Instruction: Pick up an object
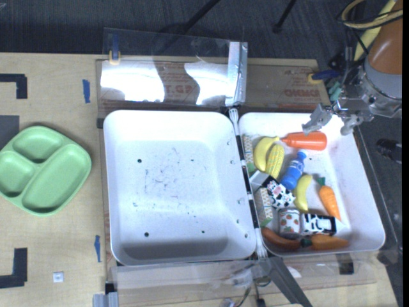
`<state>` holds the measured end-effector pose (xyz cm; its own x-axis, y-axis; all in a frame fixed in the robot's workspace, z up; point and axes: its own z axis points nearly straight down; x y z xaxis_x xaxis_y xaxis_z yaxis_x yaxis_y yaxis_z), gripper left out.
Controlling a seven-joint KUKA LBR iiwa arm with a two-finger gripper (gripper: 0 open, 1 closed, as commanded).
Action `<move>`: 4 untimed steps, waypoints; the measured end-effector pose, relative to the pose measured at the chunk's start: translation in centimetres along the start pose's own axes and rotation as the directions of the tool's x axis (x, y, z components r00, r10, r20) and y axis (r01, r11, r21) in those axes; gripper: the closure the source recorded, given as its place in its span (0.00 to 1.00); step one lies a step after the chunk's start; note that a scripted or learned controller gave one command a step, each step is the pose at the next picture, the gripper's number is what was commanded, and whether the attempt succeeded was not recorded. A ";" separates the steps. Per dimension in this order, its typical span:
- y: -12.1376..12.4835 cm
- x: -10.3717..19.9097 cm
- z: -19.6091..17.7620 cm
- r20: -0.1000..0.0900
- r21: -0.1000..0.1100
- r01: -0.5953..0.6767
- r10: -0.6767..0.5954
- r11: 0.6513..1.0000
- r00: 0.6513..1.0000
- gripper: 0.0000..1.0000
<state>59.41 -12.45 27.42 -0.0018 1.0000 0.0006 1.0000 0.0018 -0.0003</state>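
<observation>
The right bin holds a heap of toys. An orange bottle lies on its side at the far end, with a yellow corn cob to its left. Below them are a blue bottle, a small banana, a carrot, a cow-patterned piece, a small can, a black-and-white block and a brown sausage. My gripper hangs open over the bin's far right corner, just above and right of the orange bottle, with nothing between its fingers.
The left bin sits beside the right one, sharing a middle wall. A green divided plate rests on the bench at far left. A clear panel with a metal post stands behind the bins.
</observation>
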 end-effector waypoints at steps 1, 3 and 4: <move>-5.3 1.0 5.6 -0.001 0.001 0.222 -0.222 0.975 0.975 0.00; -10.0 -2.6 18.7 0.004 -0.009 0.313 -0.313 0.950 0.950 0.00; -9.7 -2.8 17.6 0.010 -0.016 0.310 -0.310 0.950 0.951 1.00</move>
<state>49.67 -15.26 9.79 -0.3120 0.9500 -0.0097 0.9499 0.3121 0.0156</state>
